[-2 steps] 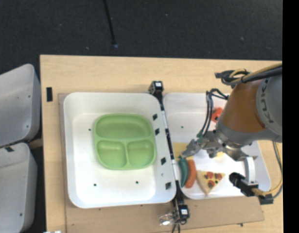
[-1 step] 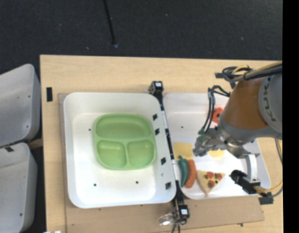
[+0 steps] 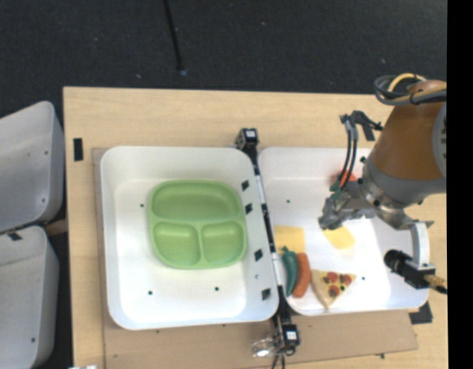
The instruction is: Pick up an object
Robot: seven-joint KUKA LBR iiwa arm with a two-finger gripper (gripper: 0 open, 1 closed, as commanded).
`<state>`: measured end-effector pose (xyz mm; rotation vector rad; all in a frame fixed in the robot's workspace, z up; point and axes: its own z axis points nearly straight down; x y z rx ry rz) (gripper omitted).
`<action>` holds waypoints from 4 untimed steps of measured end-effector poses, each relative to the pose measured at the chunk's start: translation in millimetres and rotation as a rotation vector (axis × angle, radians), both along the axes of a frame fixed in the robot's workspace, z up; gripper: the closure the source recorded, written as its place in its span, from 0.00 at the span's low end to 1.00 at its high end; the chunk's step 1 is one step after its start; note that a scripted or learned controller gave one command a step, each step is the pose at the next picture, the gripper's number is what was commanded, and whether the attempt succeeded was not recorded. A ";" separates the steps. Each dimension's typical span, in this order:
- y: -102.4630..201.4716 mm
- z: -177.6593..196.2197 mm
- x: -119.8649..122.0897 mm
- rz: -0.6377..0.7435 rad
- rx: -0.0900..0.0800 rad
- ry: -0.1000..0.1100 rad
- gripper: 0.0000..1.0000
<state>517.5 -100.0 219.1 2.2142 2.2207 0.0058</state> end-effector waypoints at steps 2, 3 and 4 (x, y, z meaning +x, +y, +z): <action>52.1 2.6 5.7 0.004 0.002 0.007 1.00; 106.0 -4.6 10.2 0.004 0.003 0.008 1.00; 150.1 3.3 9.7 0.003 0.003 0.007 1.00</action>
